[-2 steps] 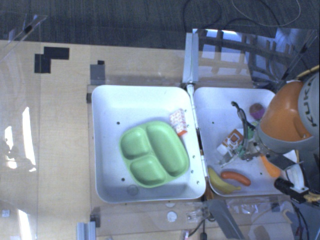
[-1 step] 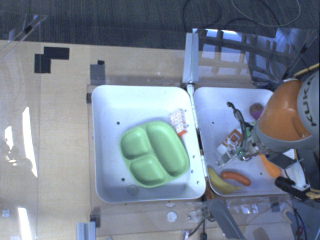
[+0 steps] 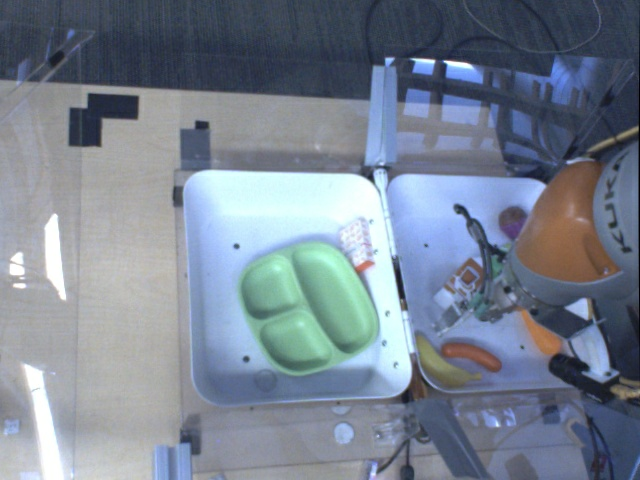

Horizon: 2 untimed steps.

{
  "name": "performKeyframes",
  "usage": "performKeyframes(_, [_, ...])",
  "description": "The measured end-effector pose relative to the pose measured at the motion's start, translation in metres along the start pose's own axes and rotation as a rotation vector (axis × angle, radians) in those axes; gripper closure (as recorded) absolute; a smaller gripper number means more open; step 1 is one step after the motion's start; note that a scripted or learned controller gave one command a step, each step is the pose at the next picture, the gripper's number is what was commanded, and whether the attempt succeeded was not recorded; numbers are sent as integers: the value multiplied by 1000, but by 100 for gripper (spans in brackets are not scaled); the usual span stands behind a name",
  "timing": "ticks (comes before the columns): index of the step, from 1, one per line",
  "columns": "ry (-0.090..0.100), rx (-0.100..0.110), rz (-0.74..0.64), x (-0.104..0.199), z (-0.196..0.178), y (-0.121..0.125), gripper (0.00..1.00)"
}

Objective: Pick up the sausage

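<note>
Sausage (image 3: 471, 355): small, red-orange, lying flat near the front edge of the right bin (image 3: 425, 208); long axis runs roughly left-right, tilted slightly down toward the right. Nothing grips it.
Banana (image 3: 441, 365): yellow, curved, just left of the sausage and in front of it, in the front left corner of the same bin; the two look close to touching, contact not resolvable.
Gripper (image 3: 470, 306): hangs over the middle of the right bin, just behind the sausage and apart from it. Finger region is a clutter of dark and pale parts; whether the pincer is spread or clenched cannot be told.
Snack packet (image 3: 464, 276): white and orange, lies right beside the gripper, on its left rear side.
Purple item (image 3: 512, 219): rounded, toward the rear of the right bin, partly hidden by the arm.
Orange piece (image 3: 545, 336): shows at the right of the sausage, under the arm; identity unclear.
Arm (image 3: 570, 238): grey with an orange band, enters from the right and covers the bin's right part.
Left bin (image 3: 215, 268): holds a green divided plate (image 3: 308, 306), three compartments, set at a slant.
Small wrapper (image 3: 357, 241): white and red, at the plate's right rear rim, close to the wall between bins.
</note>
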<state>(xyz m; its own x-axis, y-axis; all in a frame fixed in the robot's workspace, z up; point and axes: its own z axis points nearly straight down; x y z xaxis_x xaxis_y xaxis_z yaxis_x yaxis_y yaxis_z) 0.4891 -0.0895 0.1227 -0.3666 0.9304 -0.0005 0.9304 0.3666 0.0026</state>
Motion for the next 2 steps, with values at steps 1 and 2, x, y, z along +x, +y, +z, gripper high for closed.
performKeyframes(1, [0, 1, -106, -1, 3, -1, 0])
performKeyframes(2, [1, 1, -113, -3, 7, -1, 0])
